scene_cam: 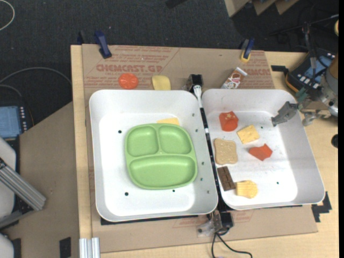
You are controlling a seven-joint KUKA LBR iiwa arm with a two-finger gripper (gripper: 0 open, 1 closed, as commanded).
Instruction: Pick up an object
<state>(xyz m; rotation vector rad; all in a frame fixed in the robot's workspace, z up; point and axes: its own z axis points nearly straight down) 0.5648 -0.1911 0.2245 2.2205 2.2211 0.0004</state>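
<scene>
The right bin (301, 165) holds several food pieces. A red strawberry-like piece (228, 121) lies at the back, with a yellow cheese wedge (248, 134) and a red chunk (260, 152) nearer the middle. Toward the bin's left wall lie a tan toast slice (226, 151), a brown chocolate bar (226, 178) and a yellow piece (246, 188). My gripper (294, 119) hangs over the bin's back right corner. Its grey fingers (281, 115) are spread open with nothing between them. It stands right of the cheese wedge and apart from every piece.
The left bin (107, 187) carries a green divided plate (160, 156) with a pale yellow slice (168, 121) behind it. On the cardboard behind the bins lie an orange item (128, 81), a yellow item (161, 83) and a small packet (233, 79). Blue clamps (102, 43) hold the board.
</scene>
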